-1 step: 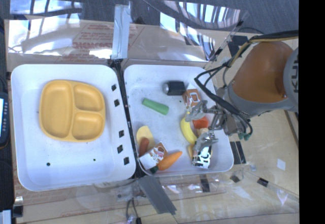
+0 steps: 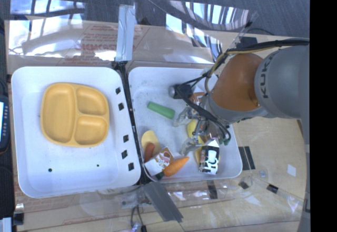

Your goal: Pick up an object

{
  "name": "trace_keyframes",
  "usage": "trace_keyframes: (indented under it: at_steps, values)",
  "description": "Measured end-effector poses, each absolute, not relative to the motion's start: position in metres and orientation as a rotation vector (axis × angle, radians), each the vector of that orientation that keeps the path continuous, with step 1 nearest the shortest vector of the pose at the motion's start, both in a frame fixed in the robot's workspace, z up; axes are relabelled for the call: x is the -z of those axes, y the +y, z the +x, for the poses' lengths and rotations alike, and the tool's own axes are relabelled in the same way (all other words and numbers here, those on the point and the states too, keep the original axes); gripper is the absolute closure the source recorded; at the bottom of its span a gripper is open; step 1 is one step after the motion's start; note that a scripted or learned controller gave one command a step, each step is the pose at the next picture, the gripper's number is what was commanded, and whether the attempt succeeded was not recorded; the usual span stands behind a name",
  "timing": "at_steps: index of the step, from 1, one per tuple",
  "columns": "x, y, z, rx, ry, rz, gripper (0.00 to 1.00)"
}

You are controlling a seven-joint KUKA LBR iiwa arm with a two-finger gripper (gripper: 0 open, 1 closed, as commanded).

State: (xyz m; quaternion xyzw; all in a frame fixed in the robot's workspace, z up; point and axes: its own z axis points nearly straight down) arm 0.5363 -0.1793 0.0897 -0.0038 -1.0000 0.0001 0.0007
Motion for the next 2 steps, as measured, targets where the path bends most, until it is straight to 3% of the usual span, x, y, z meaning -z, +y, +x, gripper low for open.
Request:
trace_keyframes:
  at_steps: [1, 2]
  values:
    - [-0.095, -0.175, 0.536, 0.005, -3.132, 0.004, 1.0]
    - [-0.106, -0.152, 0.582, 0.004, -3.136, 0.08, 1.0]
